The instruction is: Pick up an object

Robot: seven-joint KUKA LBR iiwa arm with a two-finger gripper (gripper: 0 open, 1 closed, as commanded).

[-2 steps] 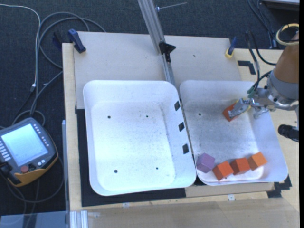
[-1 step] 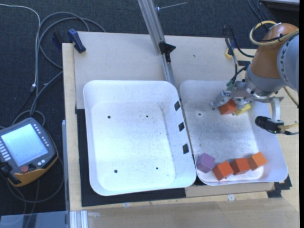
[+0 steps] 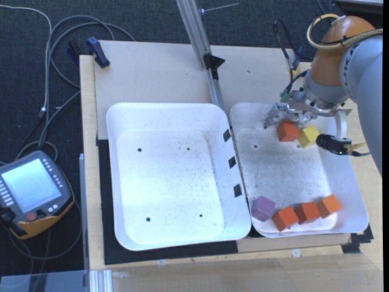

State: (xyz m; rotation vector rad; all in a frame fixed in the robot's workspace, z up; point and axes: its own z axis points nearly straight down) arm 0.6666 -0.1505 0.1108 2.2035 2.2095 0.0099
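Toward two o'clock in the right bin (image 3: 346, 190), the gripper (image 3: 285, 115) hangs low just beside an orange block (image 3: 287, 131) touching a yellow block (image 3: 307, 136), its grip impossible to judge, while a purple block (image 3: 263, 207) and three orange blocks (image 3: 307, 212) line six o'clock.

**Two Bins Sitting on the Tabletop**

The pale tabletop (image 3: 152, 72) is carrying two shallow white bins touching side by side, the left bin (image 3: 121, 117) and the right bin (image 3: 352, 205), over a black mat (image 3: 106, 193). A blue clamp (image 3: 97, 50) is gripping its far-left corner.
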